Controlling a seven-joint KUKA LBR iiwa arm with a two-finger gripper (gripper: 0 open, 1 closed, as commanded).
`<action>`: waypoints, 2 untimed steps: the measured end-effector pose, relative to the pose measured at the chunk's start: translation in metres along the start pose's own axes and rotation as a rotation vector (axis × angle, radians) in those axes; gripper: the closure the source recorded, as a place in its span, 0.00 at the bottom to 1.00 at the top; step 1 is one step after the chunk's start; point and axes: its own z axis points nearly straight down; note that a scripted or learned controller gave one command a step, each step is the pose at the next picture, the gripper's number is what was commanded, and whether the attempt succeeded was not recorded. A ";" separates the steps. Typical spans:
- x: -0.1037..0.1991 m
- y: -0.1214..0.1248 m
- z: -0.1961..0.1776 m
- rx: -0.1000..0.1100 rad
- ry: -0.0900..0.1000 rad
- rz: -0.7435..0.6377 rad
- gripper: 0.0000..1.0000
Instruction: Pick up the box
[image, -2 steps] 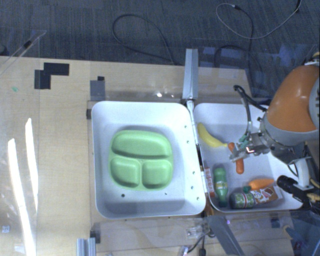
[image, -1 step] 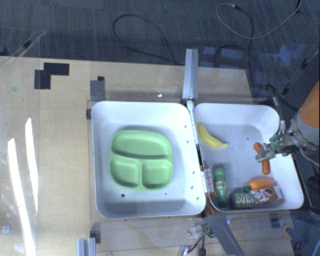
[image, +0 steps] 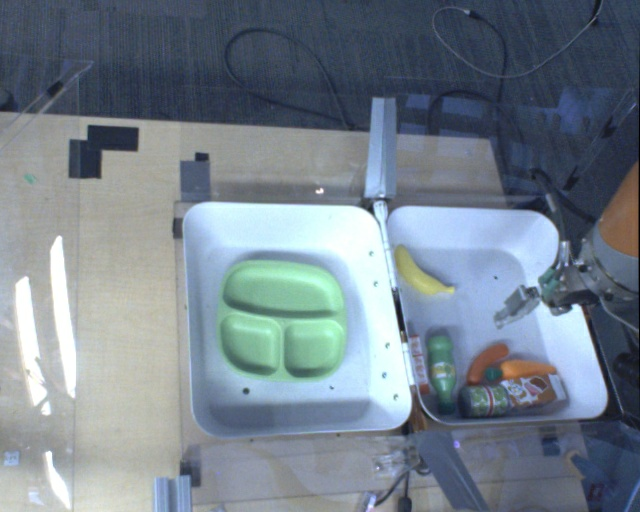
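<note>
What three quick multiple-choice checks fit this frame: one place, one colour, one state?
1. Where does the banana lie?
A. in the left bin
B. in the right bin
C. on the bench

2. What colour is the divided tray?
A. green
B. red
C. blue

3. How is the box?
A. lifted in the gripper
B. lying in its bin, apart from the gripper
C. lying on the tray

Key:
1 B: the banana lies near the dividing wall inside the right bin.
2 A: the tray in the left bin is pale green.
3 B: the box lies at the right bin's near edge, while the gripper hangs further back, with bare bin floor between them.
</note>
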 end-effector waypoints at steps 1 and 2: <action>0.019 0.011 0.139 0.001 -0.005 0.097 0.00; 0.036 0.054 0.151 -0.010 -0.005 0.109 0.00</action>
